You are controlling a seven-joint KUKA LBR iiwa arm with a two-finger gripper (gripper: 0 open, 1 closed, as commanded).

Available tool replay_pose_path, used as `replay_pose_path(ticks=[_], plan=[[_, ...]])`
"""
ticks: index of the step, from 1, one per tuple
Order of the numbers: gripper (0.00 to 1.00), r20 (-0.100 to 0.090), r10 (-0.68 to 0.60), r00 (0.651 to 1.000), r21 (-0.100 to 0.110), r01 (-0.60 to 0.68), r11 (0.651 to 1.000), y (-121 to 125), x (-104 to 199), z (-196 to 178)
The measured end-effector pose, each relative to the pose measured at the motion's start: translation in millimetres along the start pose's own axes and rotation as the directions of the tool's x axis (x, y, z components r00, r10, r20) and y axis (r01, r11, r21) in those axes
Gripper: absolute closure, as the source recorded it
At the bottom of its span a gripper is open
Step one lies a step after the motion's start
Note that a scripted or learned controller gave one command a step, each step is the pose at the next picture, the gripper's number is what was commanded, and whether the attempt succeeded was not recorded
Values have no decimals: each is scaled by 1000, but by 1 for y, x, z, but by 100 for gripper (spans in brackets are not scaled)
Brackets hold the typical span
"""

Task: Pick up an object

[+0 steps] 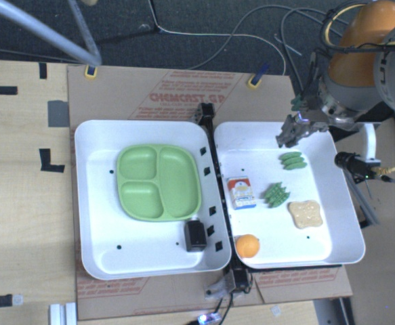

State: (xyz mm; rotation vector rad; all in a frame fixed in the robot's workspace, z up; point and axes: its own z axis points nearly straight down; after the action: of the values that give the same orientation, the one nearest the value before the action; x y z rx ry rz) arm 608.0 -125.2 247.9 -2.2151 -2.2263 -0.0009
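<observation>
1. Bins sit side by side on the tabletop (21, 202), their inner rims touching along a black clipped seam; the left bin (92, 249) carries a green divided plate (159, 183) in its middle and a small black block (195, 235) near its lower right corner.
2. Right bin (346, 249) holds five small things: a green pea pod (293, 160) near the upper right, a small red and white carton (240, 192) towards the left, a leafy green piece (276, 194) just right of the carton, a tan slice of toast (305, 213) at lower right, and an orange (247, 246) by the lower left corner.
3. Open white floor lies across the upper left of the right bin and along its bottom edge, and the things stand apart from one another.
4. End effector (290, 134) hangs over the upper right part of the right bin, above and just left of the pea pod; whether it is open or closed cannot be told, and nothing is seen in it.
</observation>
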Motion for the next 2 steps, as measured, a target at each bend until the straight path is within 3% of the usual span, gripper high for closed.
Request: replay_pose_path(ticks=[2], plan=[[100,0,0,1000,3,0,1000,-30,105,12]])
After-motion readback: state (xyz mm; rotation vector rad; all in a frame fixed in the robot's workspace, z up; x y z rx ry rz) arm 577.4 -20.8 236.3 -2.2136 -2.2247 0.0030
